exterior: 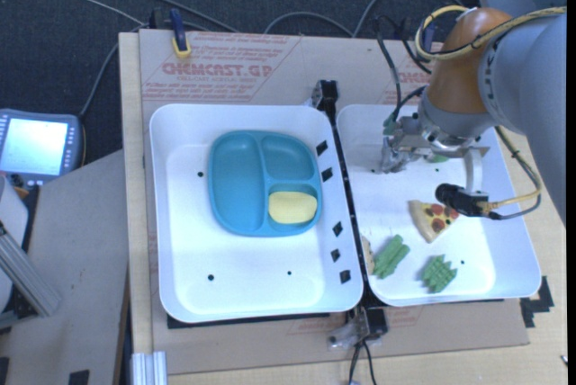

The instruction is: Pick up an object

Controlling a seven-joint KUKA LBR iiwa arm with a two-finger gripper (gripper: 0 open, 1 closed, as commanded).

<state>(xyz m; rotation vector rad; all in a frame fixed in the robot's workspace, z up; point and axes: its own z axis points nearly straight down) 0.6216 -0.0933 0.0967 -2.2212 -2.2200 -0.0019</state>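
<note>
Plainly, red print on the bench (pixel 225 64) cardboard reads "CHEMCAST". Left bin (pixel 180 221): blue tray (pixel 243 185) carrying a yellow piece (pixel 292 207), bare floor around it. Right bin (pixel 504 275): pizza slice (pixel 430 218) mid-floor, two green pieces (pixel 391 256) (pixel 438 273) near the front rim. Pincer (pixel 396 155) low over the far-left floor; grip state unreadable.

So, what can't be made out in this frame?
- hand: whether it is open or shut, and whether it grips anything, is too small to tell.
- Right bin, back right corner: covered by the arm.
- Small toy beside the green pieces, at the divider: too small to identify.
</note>
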